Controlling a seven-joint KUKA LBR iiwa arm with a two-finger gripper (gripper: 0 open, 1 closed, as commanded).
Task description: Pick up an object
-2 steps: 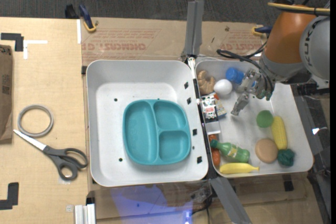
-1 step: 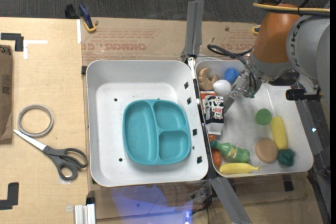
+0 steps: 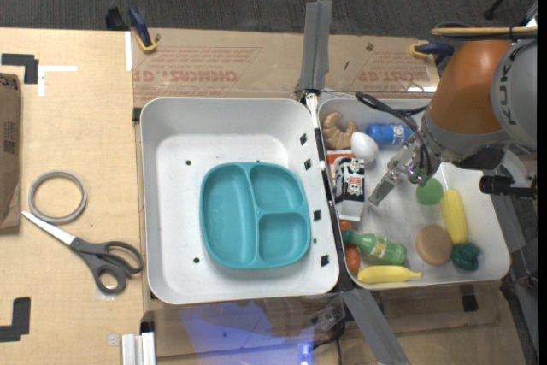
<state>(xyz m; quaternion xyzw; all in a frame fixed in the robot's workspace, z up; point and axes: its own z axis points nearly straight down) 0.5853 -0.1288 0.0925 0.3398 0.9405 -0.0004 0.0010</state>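
One fixed camera above my bench, looking down at a slant. It takes in both white bins: left bin (image 3: 162, 209), right bin (image 3: 487, 261). Far enough back to catch bench top on the left and dark floor along the top. My arm (image 3: 487, 94) enters from the right.

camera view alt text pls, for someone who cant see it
A grey robot arm with an orange band reaches from the right, its claw hanging over a shallow white right bin of toy food, including a yellow plastic banana and a white egg. The white left bin holds a teal divided plate.
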